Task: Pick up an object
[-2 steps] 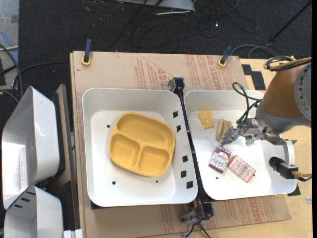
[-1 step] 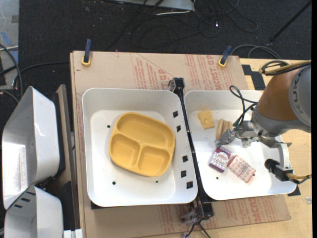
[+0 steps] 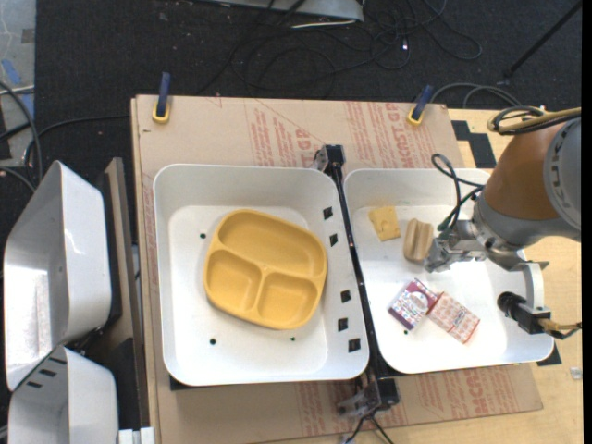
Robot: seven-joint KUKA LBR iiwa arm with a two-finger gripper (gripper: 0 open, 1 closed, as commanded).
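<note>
The right bin [image 3: 481, 354] holds a yellow sponge-like block [image 3: 385, 222], a tan cylinder [image 3: 418, 240] and two small printed packets [image 3: 413, 303] [image 3: 453, 316]. My gripper [image 3: 442, 252] hangs low over the right bin, just right of the tan cylinder and above the packets. Nothing shows between its tips. The arm's grey and orange wrist [image 3: 527, 188] comes in from the right and covers part of the bin's far right side.
The left bin [image 3: 176, 340] holds a yellow divided tray [image 3: 264, 268]. A black divider [image 3: 350, 266] runs between the two bins. Both bins rest on a cardboard sheet [image 3: 277, 123] with clamps at its far edge. White tubs [image 3: 51, 266] stand at the left.
</note>
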